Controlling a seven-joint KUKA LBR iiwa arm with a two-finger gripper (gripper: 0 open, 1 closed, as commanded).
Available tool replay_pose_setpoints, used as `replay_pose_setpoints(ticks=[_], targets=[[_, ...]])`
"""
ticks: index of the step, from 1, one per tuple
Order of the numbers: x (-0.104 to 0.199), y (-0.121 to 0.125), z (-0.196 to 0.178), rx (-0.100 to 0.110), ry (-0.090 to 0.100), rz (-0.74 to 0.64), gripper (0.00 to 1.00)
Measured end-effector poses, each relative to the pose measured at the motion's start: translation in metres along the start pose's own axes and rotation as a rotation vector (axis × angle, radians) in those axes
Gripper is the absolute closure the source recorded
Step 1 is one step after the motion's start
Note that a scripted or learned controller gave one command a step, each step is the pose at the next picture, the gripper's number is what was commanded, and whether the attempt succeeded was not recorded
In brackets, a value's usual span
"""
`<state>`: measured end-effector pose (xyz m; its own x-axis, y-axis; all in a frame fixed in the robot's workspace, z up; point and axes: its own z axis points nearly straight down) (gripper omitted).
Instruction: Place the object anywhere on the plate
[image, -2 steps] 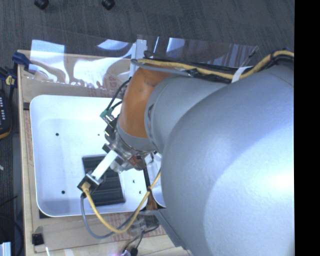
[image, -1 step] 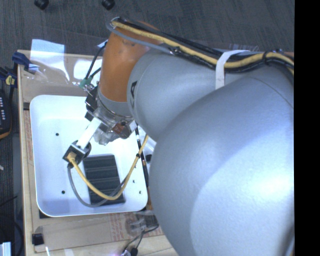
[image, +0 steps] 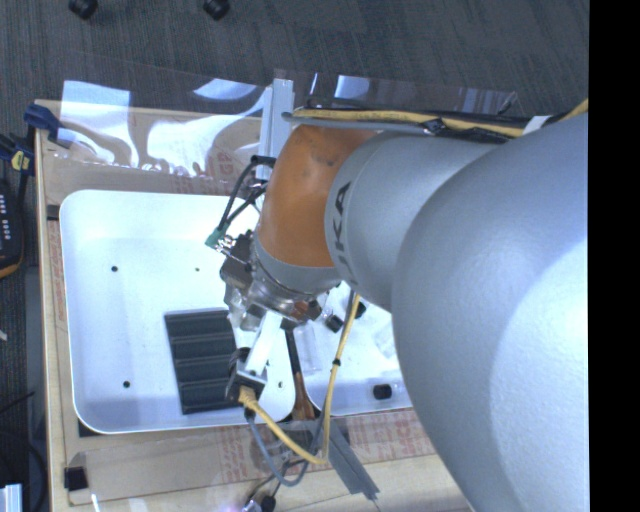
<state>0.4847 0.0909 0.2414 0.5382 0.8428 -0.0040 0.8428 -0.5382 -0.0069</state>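
Note:
A dark grey ribbed rectangular plate (image: 200, 358) lies flat in the left bin (image: 110, 300), near its front right part. My gripper (image: 244, 318) hangs over the plate's right edge, under the orange band of the arm (image: 300, 200). The arm and wrist cover the gripper from above. I see nothing held in the gripper from this angle.
The grey arm (image: 480, 300) covers most of the right bin (image: 385, 355). A small black thing (image: 381, 391) sits near that bin's front wall. The left bin's white floor is bare to the left of and behind the plate.

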Motion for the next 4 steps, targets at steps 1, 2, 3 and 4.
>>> replay_pose_setpoints(ticks=[1,2,3,4], targets=[[0.069,0.015,0.115,0.001,-0.002,0.104,1.0],[0.11,0.062,0.15,-0.004,0.001,-0.333,1.0],[0.143,0.086,0.092,-0.005,0.003,-0.131,1.0],[0.201,0.074,-0.028,-0.006,0.006,-0.245,1.0]])
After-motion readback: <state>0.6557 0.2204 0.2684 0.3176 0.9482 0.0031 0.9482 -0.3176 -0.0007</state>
